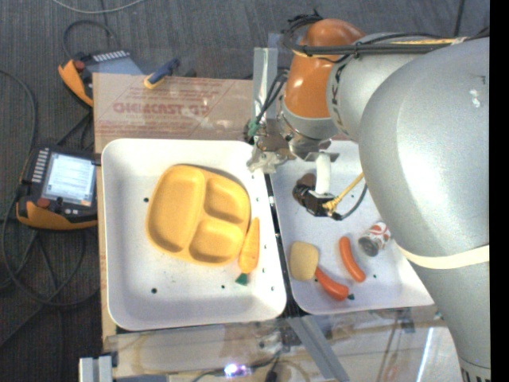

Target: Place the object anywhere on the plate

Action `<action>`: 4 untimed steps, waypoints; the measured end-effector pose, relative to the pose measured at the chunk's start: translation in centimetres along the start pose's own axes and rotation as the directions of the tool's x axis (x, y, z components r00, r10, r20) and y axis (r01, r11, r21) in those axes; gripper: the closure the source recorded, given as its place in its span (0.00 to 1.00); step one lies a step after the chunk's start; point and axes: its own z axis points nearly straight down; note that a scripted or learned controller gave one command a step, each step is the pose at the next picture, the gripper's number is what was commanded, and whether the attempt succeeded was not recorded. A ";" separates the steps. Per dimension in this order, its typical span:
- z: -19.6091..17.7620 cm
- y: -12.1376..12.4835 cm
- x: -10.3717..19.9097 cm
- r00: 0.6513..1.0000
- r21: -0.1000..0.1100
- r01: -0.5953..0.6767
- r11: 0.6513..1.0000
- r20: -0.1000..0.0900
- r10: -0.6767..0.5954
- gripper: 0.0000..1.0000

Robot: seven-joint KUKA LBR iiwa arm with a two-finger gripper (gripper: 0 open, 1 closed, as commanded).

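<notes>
Camera view | my gripper: grip unreadable | orange plastic carrot beside yellow sectioned plate | risk: rim knock

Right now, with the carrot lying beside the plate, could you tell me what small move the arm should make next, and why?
Probably swing the gripper toward the carrot and lower over it. The carrot lies in the left bin against the yellow plate's edge, mostly off it, while the gripper hangs above the seam between the bins, up-frame of the carrot. Nothing shows between its fingers, so a pick must come first.

Carrot beside plate (touching), L bin
</notes>
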 end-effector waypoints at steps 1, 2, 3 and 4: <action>-3.8 -2.6 3.0 0.853 0.031 0.522 0.853 -0.011 -0.522 1.00; -3.9 -5.8 7.1 0.889 0.032 0.457 0.889 -0.012 -0.457 1.00; 3.5 -5.6 15.7 0.921 0.036 0.391 0.920 -0.008 -0.390 1.00; 5.6 -7.0 12.0 0.960 -0.017 0.277 0.961 -0.030 -0.278 1.00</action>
